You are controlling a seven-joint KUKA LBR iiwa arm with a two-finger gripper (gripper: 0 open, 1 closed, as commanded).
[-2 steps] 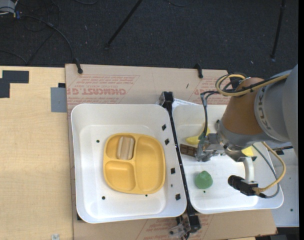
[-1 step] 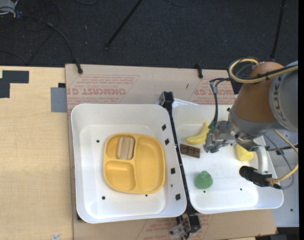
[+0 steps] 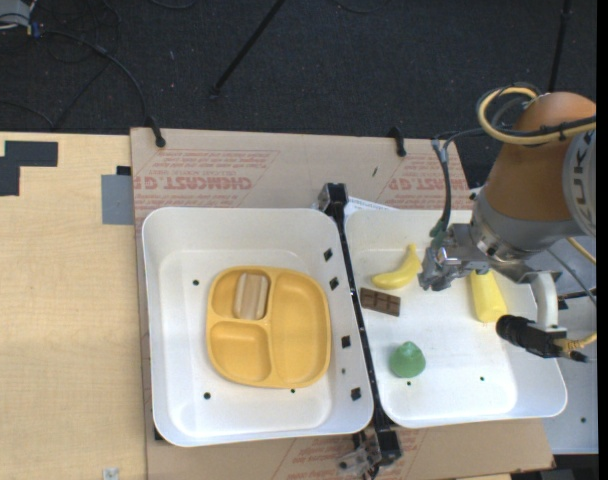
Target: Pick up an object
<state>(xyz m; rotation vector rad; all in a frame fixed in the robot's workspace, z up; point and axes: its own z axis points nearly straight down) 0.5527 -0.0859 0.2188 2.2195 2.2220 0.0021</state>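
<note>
In the right bin (image 3: 484, 393) lie a yellow banana (image 3: 399, 271), a small brown bar (image 3: 379, 302), a green rounded object (image 3: 407, 359) and a yellow oblong piece (image 3: 484, 296). My gripper (image 3: 436, 271) hangs low over the right bin, just right of the banana's upper end and left of the yellow oblong piece. It is dark and seen from above, and I see nothing held in it. The arm's grey and orange wrist (image 3: 534, 183) hides part of the bin's far right corner.
The left bin (image 3: 159, 268) holds a yellow divided plate (image 3: 249, 353) with a tan piece (image 3: 250, 295) in its upper left compartment. A black divider (image 3: 349, 318) runs between the bins. A black cable end (image 3: 529, 336) juts over the right bin's right side.
</note>
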